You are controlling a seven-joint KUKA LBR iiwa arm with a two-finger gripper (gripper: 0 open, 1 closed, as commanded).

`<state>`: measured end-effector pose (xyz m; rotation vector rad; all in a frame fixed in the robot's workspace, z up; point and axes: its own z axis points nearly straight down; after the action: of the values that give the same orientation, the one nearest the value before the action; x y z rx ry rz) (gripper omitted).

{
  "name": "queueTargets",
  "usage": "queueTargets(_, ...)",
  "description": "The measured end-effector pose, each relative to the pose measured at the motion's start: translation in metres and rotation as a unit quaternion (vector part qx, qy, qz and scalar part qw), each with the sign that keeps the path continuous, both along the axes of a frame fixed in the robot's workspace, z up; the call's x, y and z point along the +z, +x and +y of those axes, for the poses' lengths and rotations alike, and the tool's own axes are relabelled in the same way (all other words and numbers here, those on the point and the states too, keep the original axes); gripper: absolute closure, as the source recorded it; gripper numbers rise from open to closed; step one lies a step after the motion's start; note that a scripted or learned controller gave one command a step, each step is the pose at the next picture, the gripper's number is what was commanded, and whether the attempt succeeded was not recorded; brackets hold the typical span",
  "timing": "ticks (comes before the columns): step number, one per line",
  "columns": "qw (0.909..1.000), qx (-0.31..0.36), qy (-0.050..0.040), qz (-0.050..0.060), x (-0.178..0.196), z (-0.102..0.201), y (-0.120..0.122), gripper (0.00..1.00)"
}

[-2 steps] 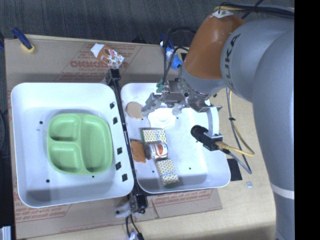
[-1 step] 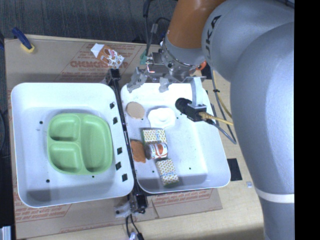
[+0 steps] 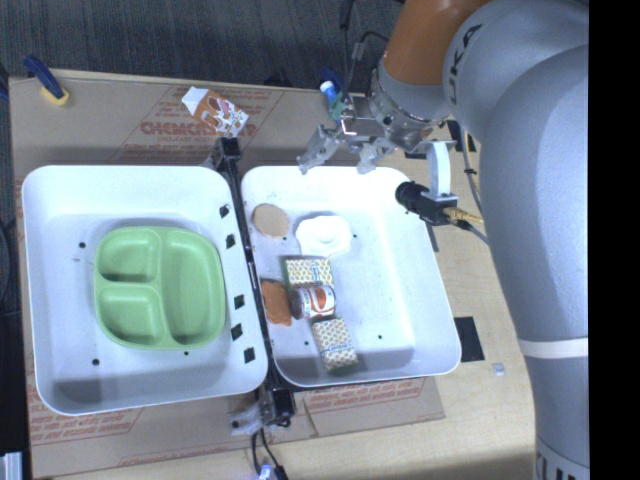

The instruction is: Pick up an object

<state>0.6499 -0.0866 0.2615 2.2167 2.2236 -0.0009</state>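
My gripper (image 3: 340, 156) hangs over the far rim of the right bin (image 3: 400, 268), its two fingers spread apart with nothing between them. Below it in that bin lie a round tan cookie (image 3: 269, 220), a white cup-like piece (image 3: 323, 235), a patterned box (image 3: 307, 270), a small can (image 3: 317, 301), an orange-brown piece (image 3: 276, 302) and a second patterned box (image 3: 335, 342). All of these sit toward the bin's left half, nearer the camera than the gripper.
The left bin (image 3: 50, 268) holds a green divided tray (image 3: 160, 286). A small snack packet (image 3: 216, 112) lies on the cardboard behind the bins, and a blue-yellow clip (image 3: 45, 80) sits at the far left. The arm's grey body fills the right side.
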Motion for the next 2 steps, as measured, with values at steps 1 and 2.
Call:
queueTargets(1, 1.0000, 0.005, -0.0004, -0.001, 0.010, 0.002, 0.001, 1.00)
queueTargets(2, 1.0000, 0.009, -0.0011, -0.002, 0.021, 0.003, 0.001, 1.00)
